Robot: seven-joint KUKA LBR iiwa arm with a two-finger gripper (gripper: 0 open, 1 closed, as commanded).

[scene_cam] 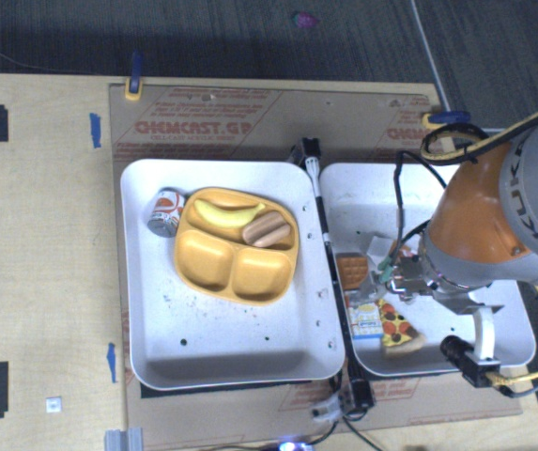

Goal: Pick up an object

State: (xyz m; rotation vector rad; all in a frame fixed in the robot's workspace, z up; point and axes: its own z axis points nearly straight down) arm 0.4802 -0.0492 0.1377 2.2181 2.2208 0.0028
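Note:
In the right bin (pixel 362 188) the grey and orange arm reaches down, and my gripper (pixel 395 275) is low over the bin's left half. Just left of it lies a brown waffle-like block (pixel 351 271). In front of it lie a small colourful box (pixel 364 319) and a toy pizza slice (pixel 398 332). A pale crumpled item (pixel 378 248) sits just behind the gripper. The arm's body hides much of this bin, and nothing is seen held.
The left bin (pixel 146 299) holds a yellow divided plate (pixel 234 261) with a banana (pixel 223 214) and a sausage (pixel 267 230) in its back compartment. A small can (pixel 164 211) lies beside the plate's left rim. Cables run along the divider (pixel 320 224) between the bins.

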